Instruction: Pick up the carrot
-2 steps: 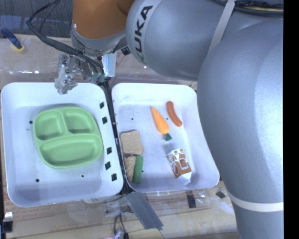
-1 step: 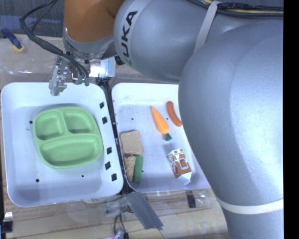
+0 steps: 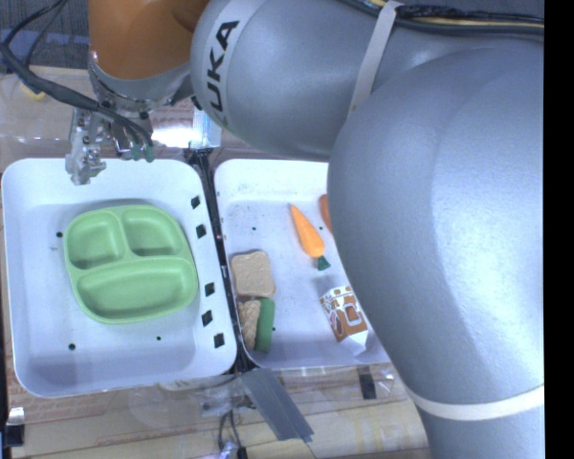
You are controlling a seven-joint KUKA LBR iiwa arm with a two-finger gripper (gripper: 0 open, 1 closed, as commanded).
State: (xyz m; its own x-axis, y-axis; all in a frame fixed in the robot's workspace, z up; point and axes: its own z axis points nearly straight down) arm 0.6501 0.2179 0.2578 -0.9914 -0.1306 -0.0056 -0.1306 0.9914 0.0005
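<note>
Looking down on the bench, I see the arm (image 3: 430,208) first: its grey bulk covers the right bin's (image 3: 268,185) right side, because it reaches in from that edge and bends back over both bins. The orange band (image 3: 139,17) sits above the left bin's (image 3: 29,256) far edge, and below it the gripper (image 3: 84,161) hangs at that bin's far left corner, well apart from what I want. Whether it is spread or closed I cannot tell; from here it is a small tangle of metal with nothing visibly in it.

In the left bin lies a green divided plate (image 3: 129,266), flat and roughly central, none of my concern.

The right bin holds the food. A slice of bread (image 3: 252,273) lies by the near left side, close to the wall shared with the other bin, with a second pale piece (image 3: 249,321) and a green vegetable (image 3: 266,325) just beside it toward the near edge. A printed packet (image 3: 345,316) rests near the arm's shadowed flank.

The carrot (image 3: 308,234) lies about mid-bin, orange tip toward the far edge, green stub toward the near one, apart from its neighbours. That spacing should leave room for a descent, I judge, but the whole crossing remains to be made.
</note>
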